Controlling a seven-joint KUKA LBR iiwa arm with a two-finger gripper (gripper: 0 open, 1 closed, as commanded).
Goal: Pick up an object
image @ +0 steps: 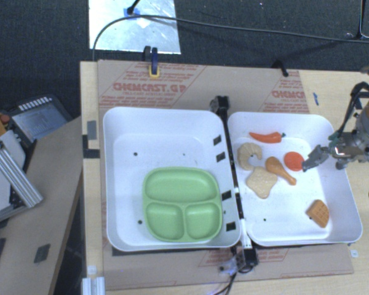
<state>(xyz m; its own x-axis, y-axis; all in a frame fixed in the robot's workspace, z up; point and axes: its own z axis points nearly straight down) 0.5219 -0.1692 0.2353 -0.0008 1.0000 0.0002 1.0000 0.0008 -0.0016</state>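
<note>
The right bin (341, 192) holds several toy foods. A red chili pepper (265, 137) lies near its back, a red tomato (293, 160) right of centre, an orange drumstick (279, 168) beside it, a pale croissant (249, 155) and a beige bread piece (259, 182) toward the left wall, and a waffle cracker (318, 213) at the front right. My gripper (313, 159) reaches in from the right, its tip just right of the tomato, with nothing seen between the fingers.
The left bin (123, 134) holds a green divided plate (181, 203) at its front. A black divider clip line (227, 165) runs between the bins. Cardboard lies under both bins, and a cable crosses the dark floor behind.
</note>
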